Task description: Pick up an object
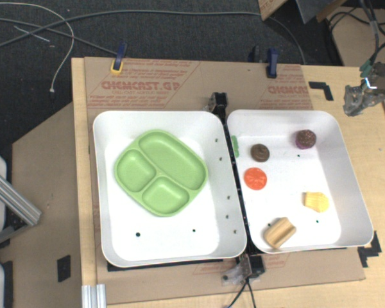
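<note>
Grey gripper [358, 99] (blurred) beyond right bin [346, 172], touching nothing

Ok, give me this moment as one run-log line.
claw: right edge, outside the bins, grip unclear | right bin: five small items, none picked yet | left bin: green divided plate

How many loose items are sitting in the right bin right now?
5. Purple ball far right, brown piece far left, orange disc just below it, yellow chunk right side, tan block near edge. Nothing looks hidden.

Bright even overhead light, soft shadows, slightly grainy
</note>
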Controlling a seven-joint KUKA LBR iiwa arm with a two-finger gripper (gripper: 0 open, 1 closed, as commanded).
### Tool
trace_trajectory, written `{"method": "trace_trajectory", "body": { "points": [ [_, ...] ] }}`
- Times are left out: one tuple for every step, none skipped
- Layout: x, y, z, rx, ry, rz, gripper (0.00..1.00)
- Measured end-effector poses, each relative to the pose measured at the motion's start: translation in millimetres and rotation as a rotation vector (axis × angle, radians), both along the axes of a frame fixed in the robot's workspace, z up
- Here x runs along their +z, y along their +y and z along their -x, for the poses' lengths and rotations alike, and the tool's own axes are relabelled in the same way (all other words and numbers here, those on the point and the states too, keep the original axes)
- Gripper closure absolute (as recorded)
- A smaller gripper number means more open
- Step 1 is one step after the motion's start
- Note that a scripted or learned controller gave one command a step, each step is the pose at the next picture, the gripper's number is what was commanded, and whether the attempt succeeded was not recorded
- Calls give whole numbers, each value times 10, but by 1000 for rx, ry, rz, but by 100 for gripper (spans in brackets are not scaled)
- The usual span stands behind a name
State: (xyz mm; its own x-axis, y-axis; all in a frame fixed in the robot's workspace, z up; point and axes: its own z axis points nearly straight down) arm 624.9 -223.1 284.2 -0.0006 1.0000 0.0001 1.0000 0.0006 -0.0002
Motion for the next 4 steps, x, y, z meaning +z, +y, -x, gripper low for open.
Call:
{"method": "trace_trajectory", "body": {
  "points": [
    [-596, 45, -24, 1, 3, -2, 0],
    [-1218, 76, 24, 0, 7, -2, 0],
    [-1662, 22, 43, -1, 6, -2, 0],
    [-1511, 19, 22, 0, -2, 0, 100]
  ]
}}
